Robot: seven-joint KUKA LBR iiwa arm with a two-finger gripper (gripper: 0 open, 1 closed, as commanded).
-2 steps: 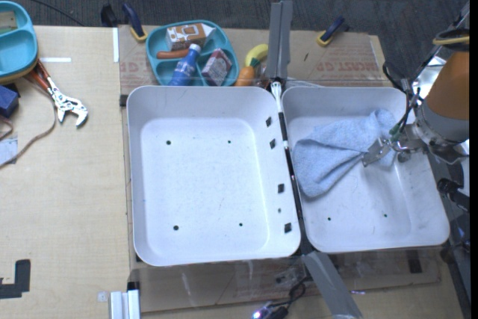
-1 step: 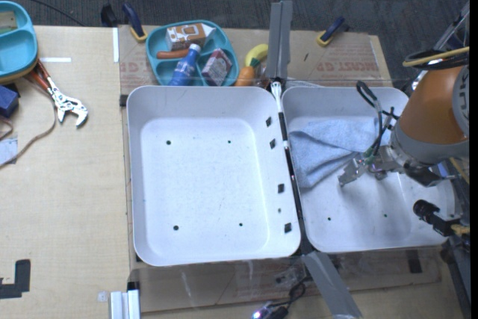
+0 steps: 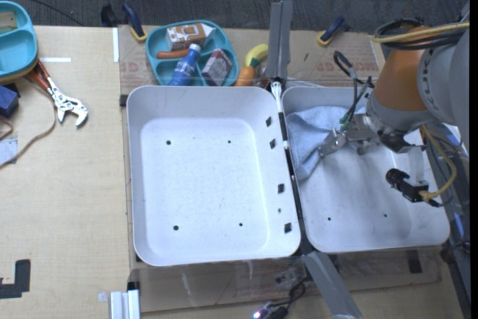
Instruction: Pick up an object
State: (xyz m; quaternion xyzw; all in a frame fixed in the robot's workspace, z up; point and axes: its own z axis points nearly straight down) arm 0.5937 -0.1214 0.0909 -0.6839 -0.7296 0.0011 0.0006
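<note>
A pale blue cloth [image 3: 310, 127] lies crumpled in the far left corner of the right bin [image 3: 366, 217]. My gripper [image 3: 328, 147] reaches in from the right and sits low over the cloth's near right edge, touching or nearly touching it. The grey arm with its orange band [image 3: 399, 82] stands over the bin's far right part. Nothing hangs visibly from the gripper.
The left bin [image 3: 209, 183] sits beside the right one, with a metal divider post [image 3: 278, 41] behind them. A teal tray [image 3: 193, 52] of small items and a yellow object [image 3: 256, 54] stand behind the bins. A wrench [image 3: 67, 107] lies on the bench at left.
</note>
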